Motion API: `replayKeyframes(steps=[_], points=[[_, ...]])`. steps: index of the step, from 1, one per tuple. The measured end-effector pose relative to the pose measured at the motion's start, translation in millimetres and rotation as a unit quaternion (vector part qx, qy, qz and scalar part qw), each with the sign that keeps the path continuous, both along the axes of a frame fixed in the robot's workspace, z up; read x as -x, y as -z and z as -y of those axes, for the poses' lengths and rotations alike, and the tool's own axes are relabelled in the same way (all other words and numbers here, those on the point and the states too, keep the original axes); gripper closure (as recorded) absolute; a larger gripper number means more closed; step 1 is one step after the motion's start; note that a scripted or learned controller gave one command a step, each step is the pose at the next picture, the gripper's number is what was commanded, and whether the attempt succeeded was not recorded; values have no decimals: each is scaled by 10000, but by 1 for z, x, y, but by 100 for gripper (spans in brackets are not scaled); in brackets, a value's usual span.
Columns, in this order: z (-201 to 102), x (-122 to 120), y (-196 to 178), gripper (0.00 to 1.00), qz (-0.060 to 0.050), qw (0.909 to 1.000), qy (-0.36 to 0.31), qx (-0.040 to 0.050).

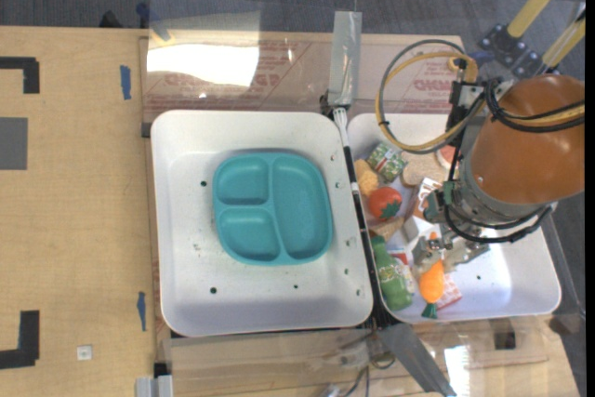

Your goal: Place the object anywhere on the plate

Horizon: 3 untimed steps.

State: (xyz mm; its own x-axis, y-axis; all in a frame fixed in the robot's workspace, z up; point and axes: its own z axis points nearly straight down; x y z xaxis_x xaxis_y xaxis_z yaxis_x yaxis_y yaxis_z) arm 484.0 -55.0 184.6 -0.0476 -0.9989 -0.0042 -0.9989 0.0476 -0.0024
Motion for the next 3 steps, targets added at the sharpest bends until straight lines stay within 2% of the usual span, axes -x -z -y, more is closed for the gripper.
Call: replayKeyframes(steps=[1,2,3], points=[[-67,-49,0,100,4,9998,-178,-12],[-122,-113,0,100,8,9952,-982,-9],[-120,-113,-1,0,7,9953,-971,-4]])
